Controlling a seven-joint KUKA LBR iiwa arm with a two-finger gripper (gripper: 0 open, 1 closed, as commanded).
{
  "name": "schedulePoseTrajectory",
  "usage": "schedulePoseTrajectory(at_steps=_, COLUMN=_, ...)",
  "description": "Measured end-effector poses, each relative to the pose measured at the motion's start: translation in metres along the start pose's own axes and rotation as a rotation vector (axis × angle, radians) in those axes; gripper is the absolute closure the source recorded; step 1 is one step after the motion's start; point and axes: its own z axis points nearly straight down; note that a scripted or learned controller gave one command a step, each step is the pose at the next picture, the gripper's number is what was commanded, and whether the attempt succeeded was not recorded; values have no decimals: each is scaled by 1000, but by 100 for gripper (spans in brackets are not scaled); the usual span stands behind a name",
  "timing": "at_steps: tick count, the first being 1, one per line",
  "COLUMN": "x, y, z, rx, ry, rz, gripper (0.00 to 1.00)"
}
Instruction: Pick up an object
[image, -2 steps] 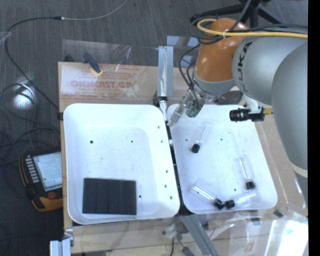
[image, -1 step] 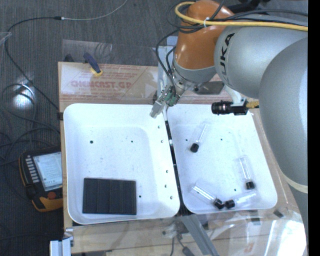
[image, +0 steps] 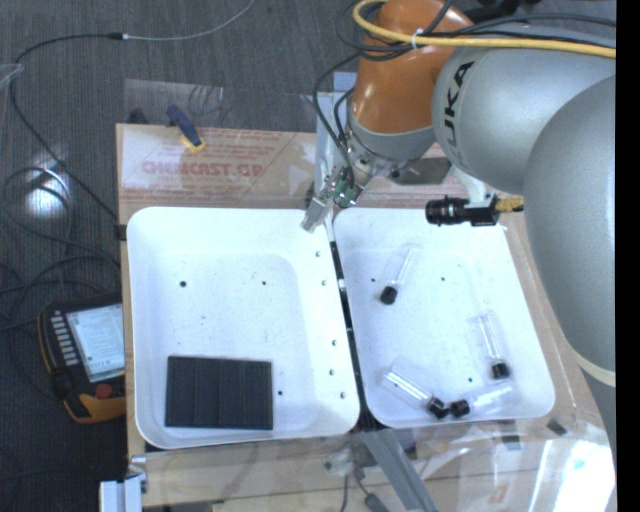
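Overhead, two shallow white bins sit side by side on the bench. The left bin carries a flat black ribbed panel lying at about seven o'clock on its floor, close to the near wall. The right bin holds several clear tubes with black caps: one tube lies tilted near the bin's centre, toward eleven o'clock, its cap at the lower end; a second tube lies toward four o'clock, roughly upright in the view; a third tube and a fourth tube lie near the six o'clock wall, their caps almost meeting. All tubes rest on the bin floor, apart from the arm.

The grey arm, with its orange band, enters from three o'clock and crosses the top of the scene. Its gripper hangs at twelve o'clock over the far rims where the two bins meet. Nothing is seen between the claw's tips; whether the claw stands wide or narrow cannot be told at this size. A handheld pendant lies on the floor at nine o'clock.
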Motion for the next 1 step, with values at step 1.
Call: schedulePoseTrajectory(at_steps=1, x=11, y=-7, z=-3, rx=5, ry=2, rz=503, gripper=100)
